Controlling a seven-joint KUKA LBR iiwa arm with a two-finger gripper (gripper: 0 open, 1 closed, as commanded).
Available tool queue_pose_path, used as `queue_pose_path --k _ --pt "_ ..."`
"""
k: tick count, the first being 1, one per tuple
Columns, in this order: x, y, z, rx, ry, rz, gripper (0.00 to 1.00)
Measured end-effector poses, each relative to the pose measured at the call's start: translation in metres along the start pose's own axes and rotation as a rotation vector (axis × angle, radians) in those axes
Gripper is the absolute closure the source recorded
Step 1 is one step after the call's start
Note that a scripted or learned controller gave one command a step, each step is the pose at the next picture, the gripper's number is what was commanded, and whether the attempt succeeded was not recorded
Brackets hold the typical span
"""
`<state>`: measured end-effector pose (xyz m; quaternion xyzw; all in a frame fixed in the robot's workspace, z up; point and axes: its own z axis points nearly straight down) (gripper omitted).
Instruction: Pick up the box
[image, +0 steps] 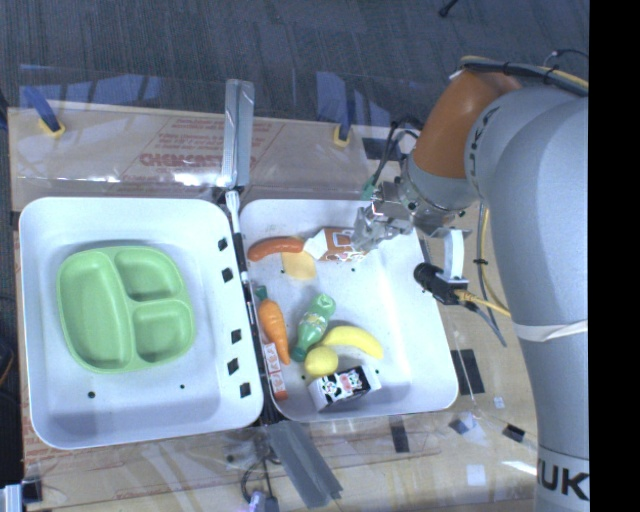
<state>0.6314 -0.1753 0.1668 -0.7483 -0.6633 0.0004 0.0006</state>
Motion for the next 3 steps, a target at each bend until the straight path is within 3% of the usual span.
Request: queue_pose_path --k 1,2,3 --pt "0.0 0.0 0.001 0.001 0.0 0.0 0.0" --pt "-0.015 0.031 0.053 -0.014 -0.001 -0.045 0.0" --pt "-0.015 0.033 0.039 -0.02 -0.006 -0.051 1.0"
